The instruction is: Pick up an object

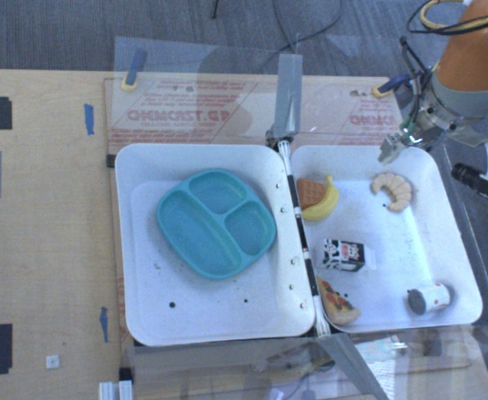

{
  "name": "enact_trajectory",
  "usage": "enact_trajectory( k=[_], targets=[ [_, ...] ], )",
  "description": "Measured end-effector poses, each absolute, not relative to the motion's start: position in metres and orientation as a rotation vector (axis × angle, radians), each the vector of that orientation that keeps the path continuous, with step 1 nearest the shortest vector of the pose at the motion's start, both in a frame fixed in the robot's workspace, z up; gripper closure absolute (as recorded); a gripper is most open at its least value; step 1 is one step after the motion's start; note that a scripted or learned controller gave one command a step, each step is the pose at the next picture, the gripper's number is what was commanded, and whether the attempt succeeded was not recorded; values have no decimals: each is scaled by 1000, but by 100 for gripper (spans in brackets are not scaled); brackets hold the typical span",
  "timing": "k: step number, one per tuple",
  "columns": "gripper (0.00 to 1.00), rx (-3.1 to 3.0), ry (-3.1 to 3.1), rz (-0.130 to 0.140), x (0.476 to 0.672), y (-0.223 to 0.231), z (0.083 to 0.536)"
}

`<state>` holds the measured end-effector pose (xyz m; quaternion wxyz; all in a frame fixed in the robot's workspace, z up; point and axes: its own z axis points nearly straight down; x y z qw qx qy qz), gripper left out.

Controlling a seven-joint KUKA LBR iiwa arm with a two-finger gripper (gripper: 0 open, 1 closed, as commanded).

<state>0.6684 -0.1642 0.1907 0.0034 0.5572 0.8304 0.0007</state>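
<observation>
The right bin [444,248] holds a croissant [393,189] near its far right corner, a waffle piece [311,192] and a yellow banana [325,204] at its left wall, a black-and-white milk carton [343,255] in the middle, a pizza slice [338,302] at the front left and a grey-and-white cylinder [428,298] at the front right. My gripper [393,147] hangs over the bin's far rim, just above and behind the croissant, with nothing seen in it.
The left bin [143,307] bears a teal divided plate [216,222]. A grey post [288,98] rises between the bins at the back. Cables [306,7] trail across the floor behind. The wooden bench [35,223] stretches left.
</observation>
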Motion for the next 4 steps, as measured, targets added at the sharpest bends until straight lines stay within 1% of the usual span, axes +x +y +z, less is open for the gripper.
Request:
enact_trajectory(
  k=[1,2,3,4],
  targets=[
    [0,1747,2604,2,668,-164,190],
    [0,1479,2764,2,655,-205,96],
    [0,1396,2808,3,576,-215,88],
    [0,1365,2821,3,529,-196,89]
  ],
)
